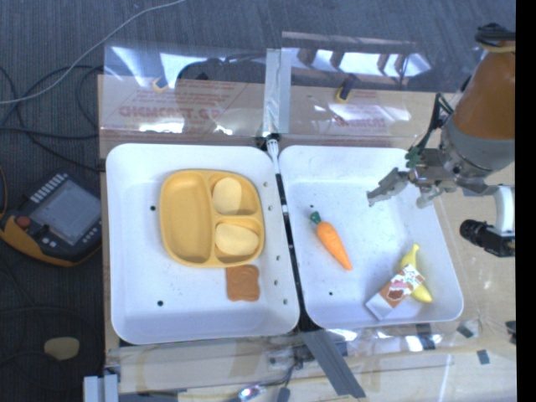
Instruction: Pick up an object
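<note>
the claw (pixel 400 188) hangs with fingers apart over the right bin (pixel 448 308); the carrot (pixel 332 240) looks light, stiff, smooth, best pinched mid-body.

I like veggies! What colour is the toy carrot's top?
Green, on the orange plastic toy carrot, seen in the camera view.

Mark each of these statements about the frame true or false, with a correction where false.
1. The orange toy carrot with a green top lies in the right white plastic bin. True.
2. The yellow divided plastic tray sits in the right bin. False: it sits in the left white plastic bin.
3. The two-finger gripper holds the carrot. False: it hovers apart from the carrot, nothing between its fingers.
4. The yellow toy banana lies near the right bin's front right corner. True.
5. The brown toast-like square lies inside the tray. False: it lies just outside, by the tray's front edge.
</note>
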Motion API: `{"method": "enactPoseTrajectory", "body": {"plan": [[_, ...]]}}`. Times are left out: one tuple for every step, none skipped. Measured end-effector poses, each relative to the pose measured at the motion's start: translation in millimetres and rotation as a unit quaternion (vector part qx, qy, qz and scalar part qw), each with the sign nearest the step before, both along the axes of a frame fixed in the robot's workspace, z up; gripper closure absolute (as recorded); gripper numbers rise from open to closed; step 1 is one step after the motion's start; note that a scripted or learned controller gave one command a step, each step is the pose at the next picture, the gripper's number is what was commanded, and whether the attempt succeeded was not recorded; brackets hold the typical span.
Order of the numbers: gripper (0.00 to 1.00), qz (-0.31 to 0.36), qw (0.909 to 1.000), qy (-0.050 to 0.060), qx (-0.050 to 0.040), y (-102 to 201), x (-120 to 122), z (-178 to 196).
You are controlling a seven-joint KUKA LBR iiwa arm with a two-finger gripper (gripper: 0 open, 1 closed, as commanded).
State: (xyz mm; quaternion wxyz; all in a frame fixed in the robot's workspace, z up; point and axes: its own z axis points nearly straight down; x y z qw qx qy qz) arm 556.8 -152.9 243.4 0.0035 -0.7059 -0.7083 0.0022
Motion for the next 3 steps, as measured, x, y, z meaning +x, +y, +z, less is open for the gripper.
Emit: {"method": "enactPoseTrajectory", "body": {"plan": [[0.0, 0.023, 0.9997, 0.001, 0.0, 59, 6, -111], [0.0, 0.003, 1.0, -0.006, -0.001, 50, 6, -155], [1.0, 0.003, 1.0, -0.005, -0.0002, 50, 6, -148]]}}
